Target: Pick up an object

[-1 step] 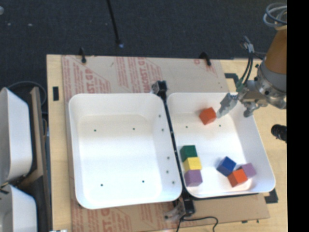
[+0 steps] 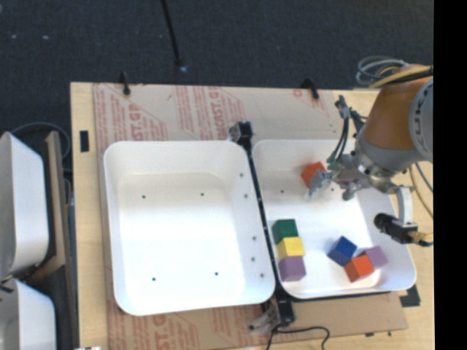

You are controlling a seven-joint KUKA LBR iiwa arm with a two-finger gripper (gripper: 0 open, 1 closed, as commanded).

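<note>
My gripper (image 2: 332,188) hangs over the upper part of the right bin (image 2: 321,290), open, with nothing between its fingers. An orange cube (image 2: 313,172) lies just up and left of the left fingertip (image 2: 315,188), close to it or touching. Lower in the same bin a green cube (image 2: 284,229), a yellow cube (image 2: 292,247) and a purple cube (image 2: 292,267) stand in a column. A blue cube (image 2: 341,250), a red-orange cube (image 2: 359,267) and a pale purple cube (image 2: 376,256) cluster at the lower right.
The left bin (image 2: 182,224) adjoins the right one along a black divider (image 2: 257,203). Both bins rest on a cardboard sheet (image 2: 182,115) on the bench. The arm's orange band (image 2: 390,115) and cables overhang the right bin's far right corner.
</note>
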